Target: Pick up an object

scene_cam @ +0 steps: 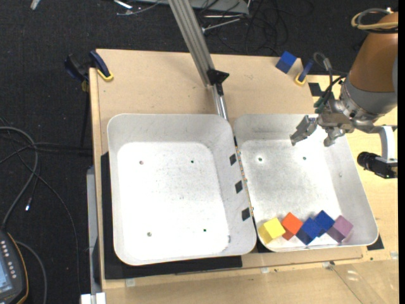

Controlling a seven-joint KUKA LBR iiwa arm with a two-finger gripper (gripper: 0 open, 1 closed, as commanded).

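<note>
Several small blocks lie along the near edge of the right bin (297,170): a yellow block (273,229), an orange block (291,224), a blue block (316,226) and a purple block (341,228). They touch one another in a row. My gripper (316,132) hangs above the far right part of that bin, well away from the blocks. Its two fingers are spread apart with nothing between them.
The left bin (168,189) sits beside the right one. Another blue block (286,61) rests on the bench at the back right, outside the bins. A metal pole (193,33) slants up from between the bins. Clamps grip the bench's far corners.
</note>
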